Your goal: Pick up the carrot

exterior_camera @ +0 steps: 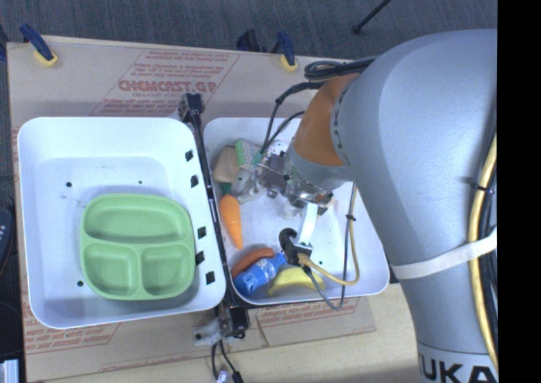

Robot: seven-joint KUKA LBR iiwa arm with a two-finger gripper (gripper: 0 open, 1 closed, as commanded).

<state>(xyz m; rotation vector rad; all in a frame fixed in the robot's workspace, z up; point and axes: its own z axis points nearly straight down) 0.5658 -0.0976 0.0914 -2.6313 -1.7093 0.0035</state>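
Note:
The carrot point(231, 218) is orange and tapered. It lies along the left wall of the right bin point(365, 265), thick end toward the back. My gripper point(252, 178) hangs low over the back left part of that bin, just above and to the right of the carrot's thick end. The grey arm with its orange band point(317, 132) reaches in from the right and hides the bin's right side. Nothing of the carrot is lifted; it rests on the bin floor.
A beige item point(224, 165) and a green item point(242, 153) lie beside the gripper. At the bin's front lie an orange piece point(251, 258), a blue object point(260, 274) and a yellow banana point(292, 281). The left bin point(51, 161) holds a green divided plate point(135, 246).

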